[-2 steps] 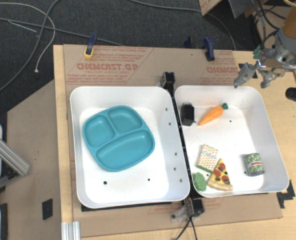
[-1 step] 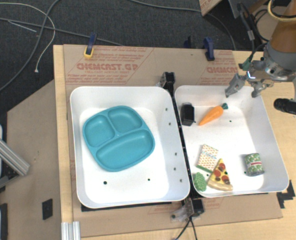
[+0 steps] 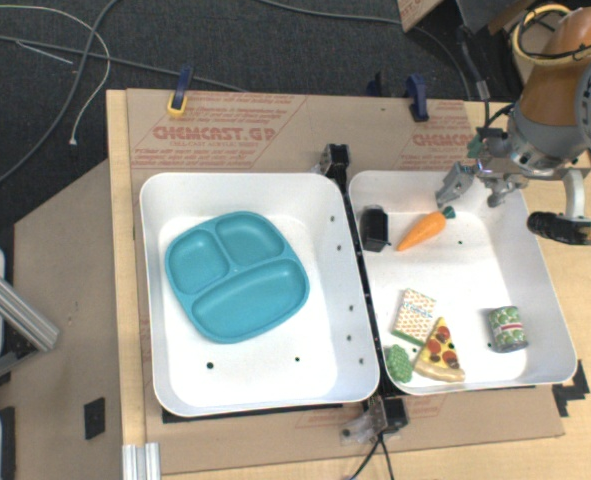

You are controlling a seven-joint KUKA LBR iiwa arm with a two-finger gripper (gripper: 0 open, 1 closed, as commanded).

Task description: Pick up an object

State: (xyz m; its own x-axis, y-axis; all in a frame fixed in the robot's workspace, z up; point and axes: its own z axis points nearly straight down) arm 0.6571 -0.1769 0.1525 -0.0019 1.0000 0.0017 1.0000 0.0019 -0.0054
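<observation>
The arm (image 3: 560, 78) reaches in from the right, its orange band above the wrist, and its pincer (image 3: 472, 186) hangs over the far part of the right bin (image 3: 535, 268). The two fingers stand spread apart, one toward the left near the carrot and one toward the right, and nothing sits between them; the fingertips are small and somewhat blurred, so whether they touch the bin floor cannot be told. The toy carrot (image 3: 421, 230) lies on the bin floor just beside the left finger, tilted with its thick end up toward the pincer. A small black block (image 3: 375, 228) rests to the left of the carrot, near the bin's left wall. Nearer the front of the same bin lie a patterned card-like packet (image 3: 414, 317), a pizza slice (image 3: 439, 351) just below it, a green round piece (image 3: 400, 364) touching the slice's left side, and a green can (image 3: 507, 329) well apart to the right. In the left bin (image 3: 165, 208) a blue divided plate (image 3: 237, 275) lies flat. Both bins sit on a brown board (image 3: 275, 128) on the bench.
</observation>
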